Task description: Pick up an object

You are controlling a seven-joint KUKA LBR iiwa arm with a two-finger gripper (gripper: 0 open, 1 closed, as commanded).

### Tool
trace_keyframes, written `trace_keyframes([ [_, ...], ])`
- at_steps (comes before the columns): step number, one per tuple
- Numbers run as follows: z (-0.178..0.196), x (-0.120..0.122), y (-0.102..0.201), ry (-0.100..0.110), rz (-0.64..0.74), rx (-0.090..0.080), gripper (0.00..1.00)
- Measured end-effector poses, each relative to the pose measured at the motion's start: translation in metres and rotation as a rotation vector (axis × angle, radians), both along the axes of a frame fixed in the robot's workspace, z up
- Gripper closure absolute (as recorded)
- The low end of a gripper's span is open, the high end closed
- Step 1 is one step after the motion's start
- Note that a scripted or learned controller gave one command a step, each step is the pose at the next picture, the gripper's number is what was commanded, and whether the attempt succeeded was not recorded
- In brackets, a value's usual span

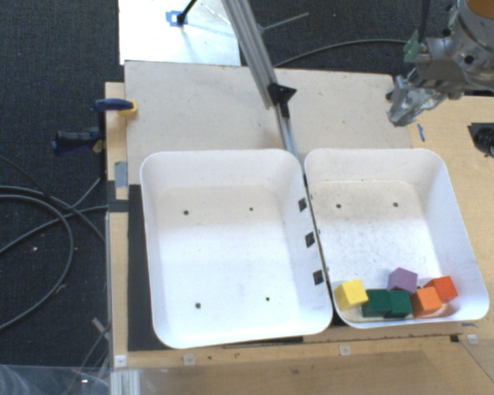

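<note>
camera view: small blocks cluster at 5 o'clock in the right bin (445,179), against its near wall: yellow block (351,293), green block (387,303), purple block (403,279), orange block (426,300), red block (444,287), all touching or nearly so. gripper (405,105) hangs at 1 o'clock beyond the bin's far rim, its grip unreadable. the bin floor at 12 o'clock of the blocks lies open.

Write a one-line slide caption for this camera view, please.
Robot gripper hangs above the bench beyond the right bin, where coloured blocks cluster in its near corner.
</note>
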State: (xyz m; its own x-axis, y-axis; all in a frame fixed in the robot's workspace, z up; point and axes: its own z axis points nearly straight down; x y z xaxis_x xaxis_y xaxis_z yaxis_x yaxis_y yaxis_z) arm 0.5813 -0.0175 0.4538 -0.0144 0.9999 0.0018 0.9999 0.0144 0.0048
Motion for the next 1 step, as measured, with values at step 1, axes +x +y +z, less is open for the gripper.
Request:
trace_keyframes([
  [1,-0.1279,-0.0463,-0.0493,0.011,-0.017,-0.002,1.00],
])
